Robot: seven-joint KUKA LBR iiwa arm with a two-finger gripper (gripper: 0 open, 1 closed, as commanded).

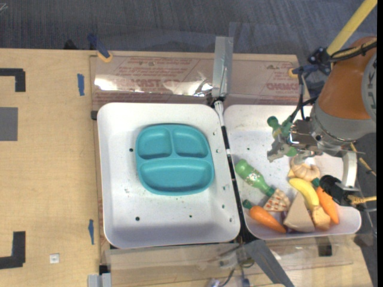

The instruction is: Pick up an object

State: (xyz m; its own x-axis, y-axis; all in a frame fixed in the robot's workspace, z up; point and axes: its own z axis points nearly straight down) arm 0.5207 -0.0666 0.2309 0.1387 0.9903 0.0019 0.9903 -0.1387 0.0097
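Note:
My gripper (286, 147) hangs low over the right bin (251, 127), near its middle, just above and left of a pile of toy food. The pile holds a pale garlic bulb (304, 171), a yellow banana (305, 191), an orange carrot (328, 205), a tan wedge (299, 219) and a speckled red-and-white slice (276, 202). A green bottle (254, 178) lies left of the pile, and a second carrot (266, 219) rests at the bin's front edge. Nothing shows as held in the gripper.
The left bin (114, 178) holds a teal divided plate (175, 159). A grey metal divider (222, 70) stands behind the seam between the bins. The arm's orange band (347, 82) looms over the right bin's far right corner.

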